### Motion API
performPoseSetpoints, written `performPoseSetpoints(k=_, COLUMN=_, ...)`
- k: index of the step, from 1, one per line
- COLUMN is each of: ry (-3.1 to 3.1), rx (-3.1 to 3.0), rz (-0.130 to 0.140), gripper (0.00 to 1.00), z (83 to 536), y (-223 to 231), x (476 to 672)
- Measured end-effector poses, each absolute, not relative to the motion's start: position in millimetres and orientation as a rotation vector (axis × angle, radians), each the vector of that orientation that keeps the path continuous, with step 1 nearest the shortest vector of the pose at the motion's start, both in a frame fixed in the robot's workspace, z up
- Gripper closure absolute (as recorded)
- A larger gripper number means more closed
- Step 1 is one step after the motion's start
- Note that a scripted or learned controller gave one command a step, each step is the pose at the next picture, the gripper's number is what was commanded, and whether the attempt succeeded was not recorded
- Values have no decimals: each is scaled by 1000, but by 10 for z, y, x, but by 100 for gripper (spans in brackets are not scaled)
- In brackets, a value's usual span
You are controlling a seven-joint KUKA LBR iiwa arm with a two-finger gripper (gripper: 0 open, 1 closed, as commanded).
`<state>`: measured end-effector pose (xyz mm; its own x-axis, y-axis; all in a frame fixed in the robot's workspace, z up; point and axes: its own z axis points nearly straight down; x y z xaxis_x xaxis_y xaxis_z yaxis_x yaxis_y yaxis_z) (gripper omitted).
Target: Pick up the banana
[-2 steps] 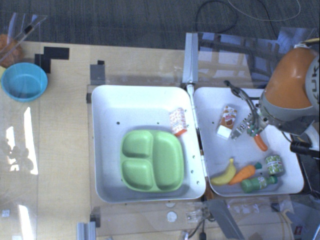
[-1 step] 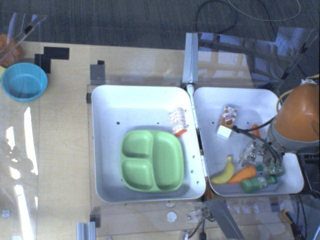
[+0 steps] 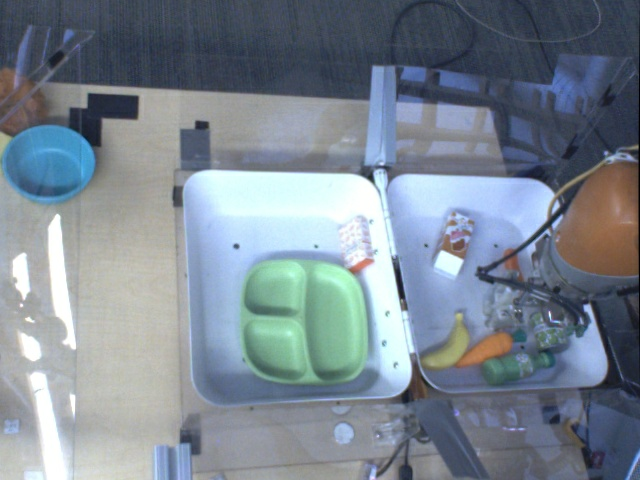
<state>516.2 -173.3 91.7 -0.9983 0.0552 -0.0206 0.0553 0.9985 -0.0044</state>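
The yellow banana lies curved near the front edge of the right bin, its tip touching an orange carrot. My gripper hangs below the orange band of the arm, over the right side of that bin. It is to the right of the banana and a little behind it, roughly above the carrot and a green object. Nothing is visibly held.
A red-and-white carton and a white block lie at the back of the right bin. The left bin holds a green divided plate and a small snack packet. A blue bowl sits far left on the bench.
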Motion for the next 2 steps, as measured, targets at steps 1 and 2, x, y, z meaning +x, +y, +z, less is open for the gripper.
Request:
performPoseSetpoints(k=1, ry=3098, rx=-410, rz=-5, gripper=100, z=897, y=-1833, x=6121)
performPoseSetpoints(k=2, ry=2910, rx=-1144, rz=-15, gripper=100, z=908, y=-1823, x=5363)
